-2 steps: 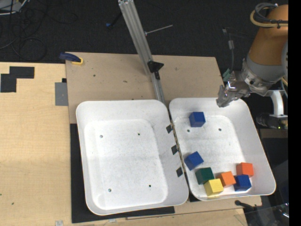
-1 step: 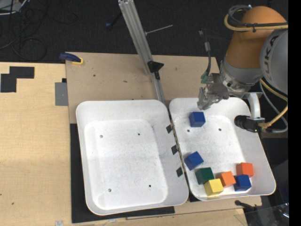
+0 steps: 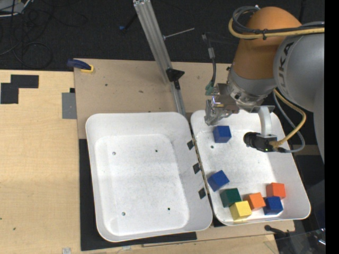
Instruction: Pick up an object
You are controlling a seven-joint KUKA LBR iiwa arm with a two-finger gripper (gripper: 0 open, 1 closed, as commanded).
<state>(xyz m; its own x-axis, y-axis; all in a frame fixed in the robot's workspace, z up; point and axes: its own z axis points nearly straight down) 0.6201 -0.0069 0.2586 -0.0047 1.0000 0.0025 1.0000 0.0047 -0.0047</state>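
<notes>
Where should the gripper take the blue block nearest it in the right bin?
Probably from straight above, fingers across two opposite flat sides of the blue block. It sits alone on the right bin floor, just below the gripper, with free room on every side.

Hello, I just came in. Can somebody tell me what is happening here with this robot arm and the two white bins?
A robot arm reaches in over the right bin, which holds several small cubes. Its gripper hangs near the bin's far left corner, just above a blue cube, and grips nothing. The other cubes lie nearer the front: another blue cube, a green cube, a yellow cube and an orange cube. No cube lies in the left bin.
</notes>
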